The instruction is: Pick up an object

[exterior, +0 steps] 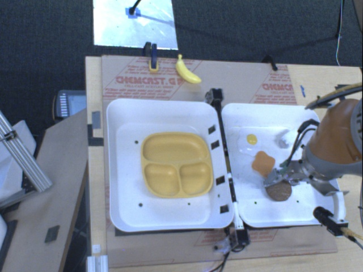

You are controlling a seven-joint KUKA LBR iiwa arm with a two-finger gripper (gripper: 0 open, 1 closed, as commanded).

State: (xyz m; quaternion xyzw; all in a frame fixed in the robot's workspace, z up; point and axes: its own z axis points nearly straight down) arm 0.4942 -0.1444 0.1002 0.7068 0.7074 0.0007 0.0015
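Note:
In the right bin (pixel 295 214) lie a round brown disc (pixel 278 192), an orange-brown piece (pixel 263 162), a small yellow item (pixel 251 139) and a small pale grey item (pixel 283 138). My gripper (pixel 277 178) reaches in from the right and sits low, directly over the brown disc's upper edge, just right of the orange-brown piece. The grey metal fingers touch or nearly touch the disc. Nothing is seen lifted between them.
The left bin (pixel 122 152) holds a yellow three-compartment tray (pixel 173 163). A yellow banana (pixel 188 72) and a yellow clamp (pixel 153 58) lie on the cardboard behind the bins. A black divider (pixel 222 157) runs between the bins. Cables hang near the arm's wrist (pixel 334 146).

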